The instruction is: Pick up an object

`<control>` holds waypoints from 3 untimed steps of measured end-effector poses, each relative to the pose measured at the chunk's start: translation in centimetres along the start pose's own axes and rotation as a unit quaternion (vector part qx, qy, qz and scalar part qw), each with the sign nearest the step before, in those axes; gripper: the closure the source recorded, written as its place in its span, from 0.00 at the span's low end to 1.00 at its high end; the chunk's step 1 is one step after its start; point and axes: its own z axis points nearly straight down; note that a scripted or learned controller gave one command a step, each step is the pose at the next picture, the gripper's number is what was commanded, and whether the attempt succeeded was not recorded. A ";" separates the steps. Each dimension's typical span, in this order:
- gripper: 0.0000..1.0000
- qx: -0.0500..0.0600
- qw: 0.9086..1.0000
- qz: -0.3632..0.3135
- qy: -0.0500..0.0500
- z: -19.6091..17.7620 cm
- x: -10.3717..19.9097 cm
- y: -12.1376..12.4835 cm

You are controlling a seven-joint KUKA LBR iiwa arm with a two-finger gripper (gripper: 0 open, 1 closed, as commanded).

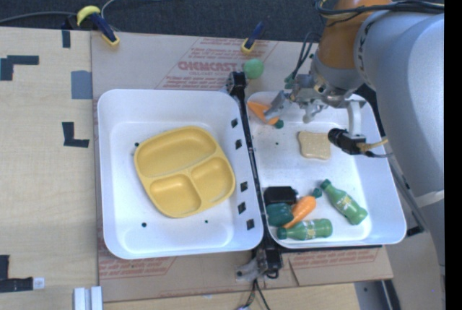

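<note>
Green bottle [307, 229] lies on its side at the near edge of the right bin [375, 229], with a dark teal piece [278, 214] just beside its cap end and a small carrot [304, 207] leaning between the two. A flat black item [280, 194] sits just behind the teal piece, against the bin's left wall. A second green bottle [345, 202] lies at a slant to the right of the small carrot, near it but apart. Farther back, in the middle of the same bin, a slice of toy bread [315, 145] lies flat and on its own. Beyond that, near the far left corner of the right bin, a larger orange carrot [258, 110] with a green tip lies on the bin floor, and the gripper [291, 110] hangs right at its green end; whether the jaws are open, closed or gripping the carrot cannot be told from this angle. The left bin [115, 222] holds a yellow divided plate [185, 170], set at a slant near its middle. Both bins rest on a cardboard sheet [202, 66] on the desk [43, 157]. Behind the bins a green ball [253, 69] sits on the cardboard, and two yellow-and-blue clamps [97, 19] grip the sheet's far edge.
</note>
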 end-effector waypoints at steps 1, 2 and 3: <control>0.00 0.003 1.000 0.000 -0.001 4.5 -0.8 0.3; 0.00 0.003 1.000 0.001 -0.001 4.9 -0.2 0.3; 0.00 0.003 1.000 0.001 -0.001 4.9 -0.1 0.3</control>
